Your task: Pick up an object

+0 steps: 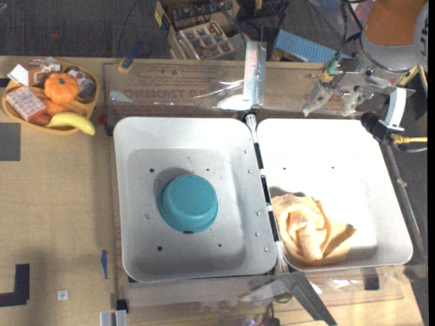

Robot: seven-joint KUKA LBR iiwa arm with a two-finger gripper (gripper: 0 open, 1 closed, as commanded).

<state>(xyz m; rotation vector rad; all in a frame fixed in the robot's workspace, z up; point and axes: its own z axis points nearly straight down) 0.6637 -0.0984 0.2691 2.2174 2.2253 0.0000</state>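
A teal bowl (189, 202) lies upside down in the middle of the left bin (136, 141). A crumpled yellow-orange cloth (309, 228) sits in the front left corner of the right bin (340, 148). My gripper (333, 102) hangs over the back edge of the right bin, well away from the cloth. It is open, and nothing is between its fingers (315, 102).
A wicker tray (20, 111) holding a pumpkin, a banana and small boxes stands at the far left of the bench. Boxes and cables crowd the area behind the bins. A clear plastic strip (253, 80) stands upright behind the seam between the bins.
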